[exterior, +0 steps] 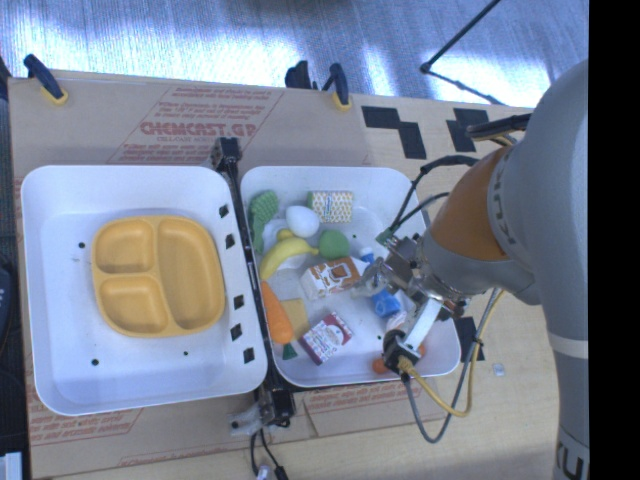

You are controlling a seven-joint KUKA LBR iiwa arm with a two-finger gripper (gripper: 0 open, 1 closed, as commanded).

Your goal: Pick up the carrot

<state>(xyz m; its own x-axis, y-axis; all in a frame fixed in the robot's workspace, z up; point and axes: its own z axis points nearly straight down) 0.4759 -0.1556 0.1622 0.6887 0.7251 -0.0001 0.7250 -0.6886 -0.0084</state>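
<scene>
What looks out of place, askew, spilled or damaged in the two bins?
Nothing stands out as spilled or damaged. The carrot lies flat along the left wall of the right bin, close to a banana. The yellow divided plate sits level in the left bin.

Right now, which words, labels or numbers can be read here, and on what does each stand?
"CHEMCAST GP": big red print on the cardboard sheet behind the left bin; last letters uncertain.
Smaller red lines around it: too blurred to read.
Red print at the sheet's front edge: too blurred.
Labels on the upper carton and lower carton in the right bin: too small to read.
</scene>
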